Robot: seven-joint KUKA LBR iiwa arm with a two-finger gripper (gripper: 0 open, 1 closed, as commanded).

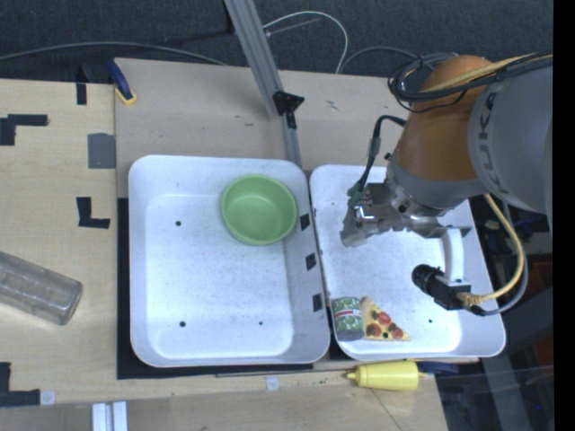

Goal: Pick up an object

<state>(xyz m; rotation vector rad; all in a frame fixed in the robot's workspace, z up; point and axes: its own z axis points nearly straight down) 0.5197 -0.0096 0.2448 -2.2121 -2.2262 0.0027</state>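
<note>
Gripper (pixel 358 229) hovers over right bin's (pixel 409 268) upper-left area, finger state unreadable, nothing visibly held; pizza slice (pixel 383 322) and green packet (pixel 347 318) sit near front-left corner, green bowl (pixel 259 209) in left bin (pixel 189 285).

Two bins (pixel 144 241), one bowl (pixel 259 208)

Partial letters, apparently "KU", running down the grey arm (pixel 517 142) beside its orange band, no other readable text or labels

Bench (pixel 198 124), two white bins (pixel 153 330), yellow bottle (pixel 388 376)
</note>
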